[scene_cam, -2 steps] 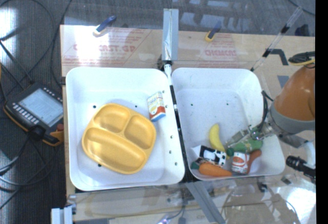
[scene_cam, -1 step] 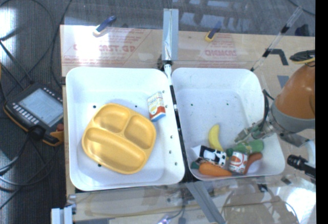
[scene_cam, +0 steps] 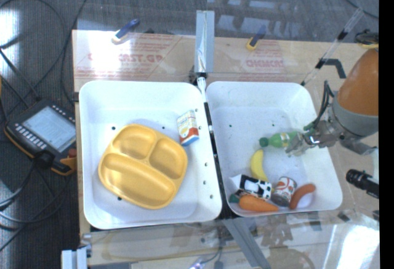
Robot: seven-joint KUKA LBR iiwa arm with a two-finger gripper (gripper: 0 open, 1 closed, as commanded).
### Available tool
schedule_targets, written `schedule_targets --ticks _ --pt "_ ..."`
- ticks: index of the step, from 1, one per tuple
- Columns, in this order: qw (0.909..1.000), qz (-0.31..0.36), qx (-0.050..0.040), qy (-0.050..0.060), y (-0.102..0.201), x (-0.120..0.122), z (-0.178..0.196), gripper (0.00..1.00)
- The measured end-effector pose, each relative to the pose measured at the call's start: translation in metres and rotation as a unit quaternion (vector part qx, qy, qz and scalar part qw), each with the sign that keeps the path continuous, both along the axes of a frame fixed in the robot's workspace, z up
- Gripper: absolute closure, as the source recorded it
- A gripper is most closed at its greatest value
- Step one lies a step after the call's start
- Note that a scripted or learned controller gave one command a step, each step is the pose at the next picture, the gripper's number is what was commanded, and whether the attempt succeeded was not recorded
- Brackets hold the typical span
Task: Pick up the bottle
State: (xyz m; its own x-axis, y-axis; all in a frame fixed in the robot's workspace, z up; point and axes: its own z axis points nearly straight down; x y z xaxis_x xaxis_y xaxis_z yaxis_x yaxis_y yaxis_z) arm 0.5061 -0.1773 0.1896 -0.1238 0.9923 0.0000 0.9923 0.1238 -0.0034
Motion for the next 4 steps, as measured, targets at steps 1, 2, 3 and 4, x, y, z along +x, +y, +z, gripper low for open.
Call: schedule_targets --ticks 1,2,3,4 --pt "1.0 0.0 0.0001 0.0 0.0 0.0 0.0 0.0" --pt "0.9998 0.018 -0.0003 0.0 0.035 0.046 0.042 0.0" --pt "0.994 0.109 -0.001 0.001 0.026 0.136 0.064 0.0" --pt "0.9926 0.122 -0.0004 0.002 0.001 0.161 -0.065 0.0"
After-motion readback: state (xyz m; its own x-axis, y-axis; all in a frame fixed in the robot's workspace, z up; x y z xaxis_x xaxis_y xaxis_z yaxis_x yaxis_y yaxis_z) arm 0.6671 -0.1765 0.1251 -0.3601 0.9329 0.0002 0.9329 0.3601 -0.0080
